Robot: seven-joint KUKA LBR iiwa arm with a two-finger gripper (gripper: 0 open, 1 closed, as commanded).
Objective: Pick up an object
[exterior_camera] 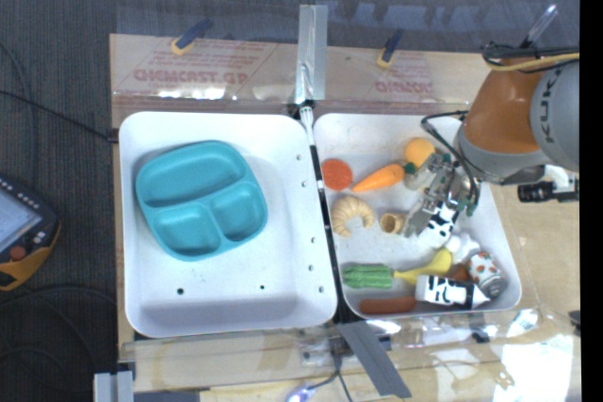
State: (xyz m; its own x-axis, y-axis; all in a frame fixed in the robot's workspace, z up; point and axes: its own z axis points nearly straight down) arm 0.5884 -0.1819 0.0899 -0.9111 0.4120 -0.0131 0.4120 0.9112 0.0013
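Note:
My gripper [426, 210] hangs low in the right bin [501, 231], near its middle, reaching in from the right under the orange wrist band. A black-and-white toy [441, 221] lies right against its tip, and a small beige piece [391, 222] sits just to the left. Around it are a carrot [380, 178], a yellow fruit [418, 150], an orange tomato [336, 172] and a croissant [350, 213]. I see nothing lifted clear of the bin floor.
Along the right bin's front lie a green cucumber [367, 277], a banana [426, 265], a brown sausage [386, 304], a black-and-white bottle [445, 293] and a small red-and-white jar [484, 270]. The left bin [179, 297] holds a teal divided plate [200, 197].

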